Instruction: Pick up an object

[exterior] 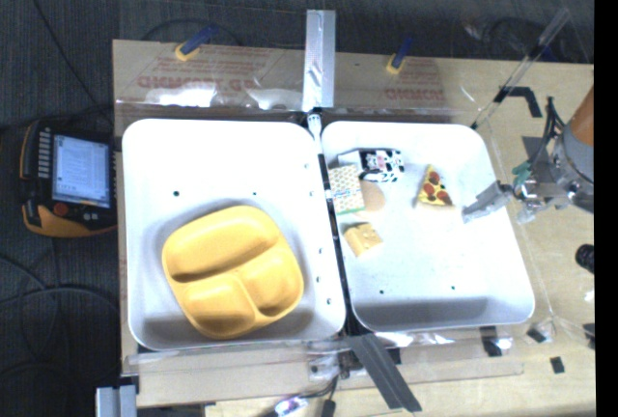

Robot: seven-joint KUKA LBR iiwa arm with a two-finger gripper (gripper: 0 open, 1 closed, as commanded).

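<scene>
Several small toys lie in the right bin. A pizza slice is nearest the arm. Against the left wall sit a black-and-white cow figure, a green-patterned block, a tan round piece and a yellow cheese wedge. My gripper reaches in over the bin's right rim, just right of and slightly below the pizza slice, and I see no object in it. The arm's wrist stays outside the bin at the right edge.
The left bin holds a yellow divided plate. A metal divider separates the two bins. A handheld pendant with a screen lies on the floor at the far left. Clamps and cables crowd the bench's right side.
</scene>
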